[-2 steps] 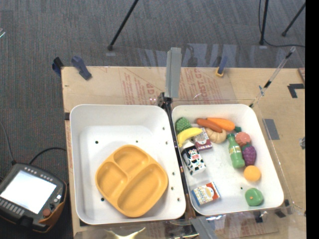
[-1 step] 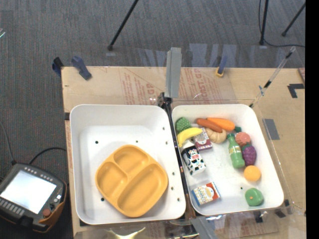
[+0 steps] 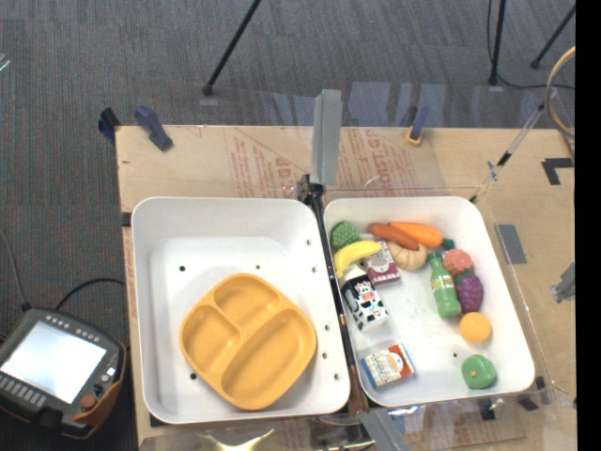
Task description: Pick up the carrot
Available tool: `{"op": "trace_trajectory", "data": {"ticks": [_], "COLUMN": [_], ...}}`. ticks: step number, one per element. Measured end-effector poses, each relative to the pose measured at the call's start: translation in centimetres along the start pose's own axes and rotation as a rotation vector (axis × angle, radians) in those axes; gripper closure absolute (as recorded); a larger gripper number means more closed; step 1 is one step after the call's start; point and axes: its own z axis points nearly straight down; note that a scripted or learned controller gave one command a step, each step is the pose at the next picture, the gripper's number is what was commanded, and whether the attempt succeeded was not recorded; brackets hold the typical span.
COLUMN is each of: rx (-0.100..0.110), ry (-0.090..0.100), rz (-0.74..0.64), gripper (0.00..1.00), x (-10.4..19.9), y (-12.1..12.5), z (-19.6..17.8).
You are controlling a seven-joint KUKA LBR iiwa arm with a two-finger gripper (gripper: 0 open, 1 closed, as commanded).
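Note:
The carrot [image 3: 417, 233] is orange with a small green top at its right end. It lies on its side near the back wall of the right bin [image 3: 427, 395]. A reddish sausage [image 3: 388, 235] touches its left end, and a tan bread piece [image 3: 408, 256] sits just in front of it.
The right bin also holds a banana [image 3: 356, 254], a broccoli [image 3: 344, 234], a green bottle [image 3: 444, 287], a strawberry [image 3: 457, 261], purple grapes [image 3: 470, 292], an orange [image 3: 475, 327], a green apple [image 3: 479, 372] and small cartons [image 3: 366, 303]. A yellow divided plate [image 3: 249, 339] lies in the left bin [image 3: 164, 233].

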Motion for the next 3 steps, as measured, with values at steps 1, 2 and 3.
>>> {"op": "trace_trajectory", "data": {"ticks": [1,2,3], "rx": [0.009,-0.003,0.008], "ry": [0.004,-0.002,0.005], "rz": [0.005,-0.167,-0.231], "gripper": [1.0,1.0,1.0], "x": [0.1,0.1,-0.4], "y": [0.0,0.1,0.0], "z": [-9.2,1.3,-7.6]}}
